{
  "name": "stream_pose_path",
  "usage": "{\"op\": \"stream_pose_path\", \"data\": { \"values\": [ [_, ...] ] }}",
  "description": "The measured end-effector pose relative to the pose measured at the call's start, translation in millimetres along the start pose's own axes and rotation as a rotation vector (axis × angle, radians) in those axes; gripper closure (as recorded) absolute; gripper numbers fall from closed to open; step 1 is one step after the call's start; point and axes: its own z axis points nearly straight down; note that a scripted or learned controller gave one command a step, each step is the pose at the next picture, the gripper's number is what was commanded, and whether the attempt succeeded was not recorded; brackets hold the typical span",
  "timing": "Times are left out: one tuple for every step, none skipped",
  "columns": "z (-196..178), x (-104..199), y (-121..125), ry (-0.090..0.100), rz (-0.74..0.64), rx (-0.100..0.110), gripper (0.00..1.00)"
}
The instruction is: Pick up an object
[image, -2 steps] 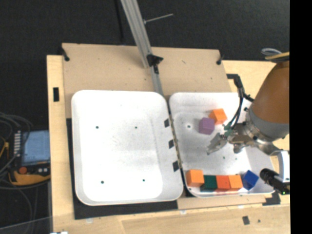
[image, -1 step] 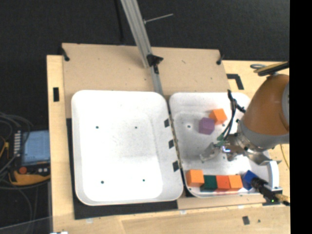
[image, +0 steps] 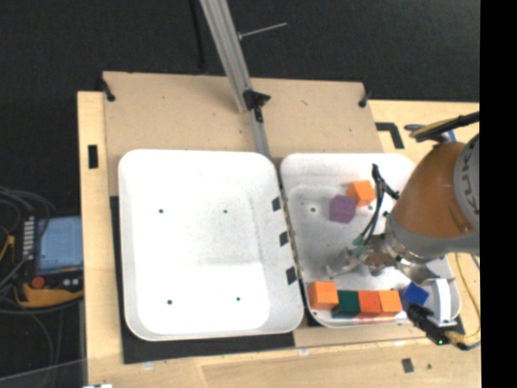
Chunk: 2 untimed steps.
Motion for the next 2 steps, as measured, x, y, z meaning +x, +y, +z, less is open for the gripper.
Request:
{"op": "stream_pose_path", "data": {
  "values": [
    [-13.1,1.5,2.9,0.002,0.006,-0.011,1.00],
    [-61.8,9.9,6.7,0.000,-0.007,-0.012,1.00]
  ]
}}
